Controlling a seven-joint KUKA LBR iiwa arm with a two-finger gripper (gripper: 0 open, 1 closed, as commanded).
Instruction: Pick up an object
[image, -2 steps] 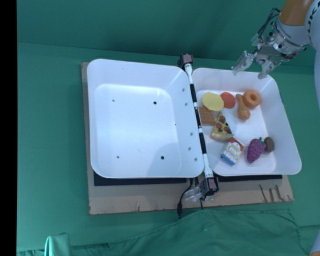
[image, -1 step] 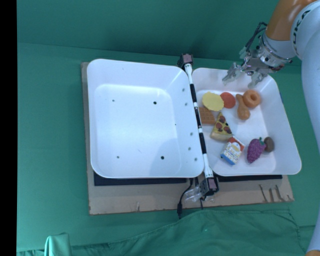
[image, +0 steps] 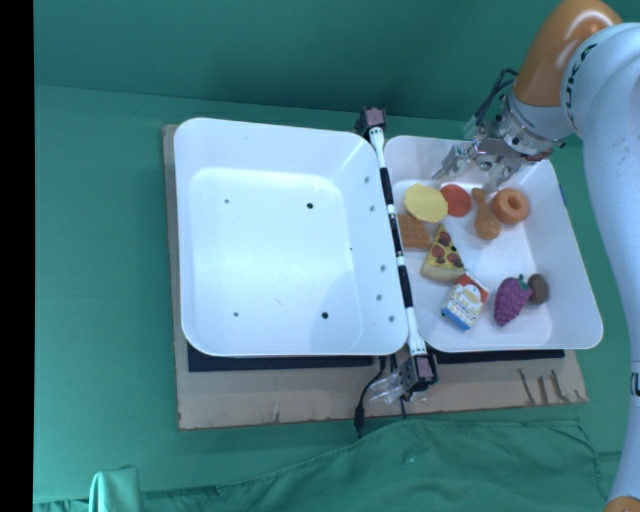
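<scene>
Your arm (image: 600, 130) comes in from the right, its orange band high at the top corner, and bends down so the wrist points into the far end of the right bin (image: 575, 300). The pincer (image: 478, 168) hangs low over that end, fingers spread apart and gripping nothing. Just below it lie the red disc (image: 456, 200) and the yellow chip (image: 426, 203); the drumstick (image: 485, 217) and donut (image: 511, 206) sit just beside its right finger. Farther toward you are the pizza slice (image: 441, 256), juice carton (image: 465, 302) and grapes (image: 511, 299).
</scene>
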